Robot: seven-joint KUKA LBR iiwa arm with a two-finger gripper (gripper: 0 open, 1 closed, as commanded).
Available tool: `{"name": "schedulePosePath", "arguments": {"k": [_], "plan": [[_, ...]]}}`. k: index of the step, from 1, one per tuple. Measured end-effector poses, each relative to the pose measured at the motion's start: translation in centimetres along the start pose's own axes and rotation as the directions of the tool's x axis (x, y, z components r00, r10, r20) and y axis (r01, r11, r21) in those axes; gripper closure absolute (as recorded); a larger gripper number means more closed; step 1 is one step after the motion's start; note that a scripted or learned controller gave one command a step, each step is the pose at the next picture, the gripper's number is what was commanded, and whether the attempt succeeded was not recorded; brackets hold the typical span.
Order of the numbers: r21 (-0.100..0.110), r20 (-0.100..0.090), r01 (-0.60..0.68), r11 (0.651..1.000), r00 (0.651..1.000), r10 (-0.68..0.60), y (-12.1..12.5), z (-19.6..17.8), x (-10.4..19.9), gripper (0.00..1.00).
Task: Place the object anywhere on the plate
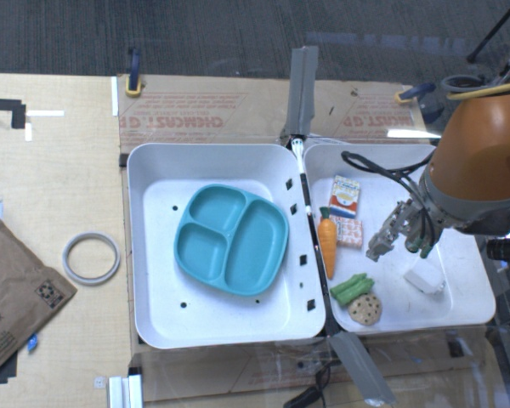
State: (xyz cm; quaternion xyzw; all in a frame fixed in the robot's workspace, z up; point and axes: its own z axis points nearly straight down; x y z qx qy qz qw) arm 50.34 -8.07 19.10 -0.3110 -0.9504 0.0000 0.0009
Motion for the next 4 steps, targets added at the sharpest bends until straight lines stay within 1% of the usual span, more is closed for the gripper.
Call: {"name": "schedulePosePath", "arguments": {"k": [1, 2, 3, 4], "plan": [[-0.001, 0.003, 0.203, 0.979, 0.979, -0.203, 4.8, -14.4, -3.1, 1.00], [-0.001, 0.002, 0.193, 0.981, 0.981, -0.193, 8.9, -8.2, 0.3, 1.00], [0.000, 0.001, 0.368, 0.930, 0.930, -0.368, 12.3, 0.0, 5.3, 1.00], [0.000, 0.004, 0.762, 0.647, 0.647, -0.762, 12.9, -0.1, 4.7, 1.00]]}}
